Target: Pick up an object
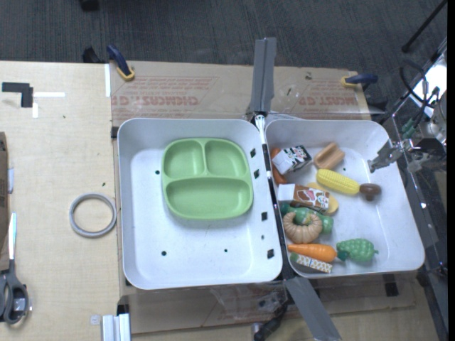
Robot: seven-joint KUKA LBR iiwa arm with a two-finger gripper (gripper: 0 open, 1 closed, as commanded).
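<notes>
I am seeing toy food lying clustered in the right bin (398, 247): a corn cob (337, 182), carrot (311, 251), pumpkin (302, 226) and green grapes (355, 250). The tool (380, 158) is hanging over that bin's right rim, gripping nothing; how it is set, I cannot tell. A green divided plate (207, 178) is sitting in the left bin (142, 254).

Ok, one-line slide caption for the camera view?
Gripper at the right bin's far edge above toy food including corn and carrot; green divided plate in the left bin.
</notes>
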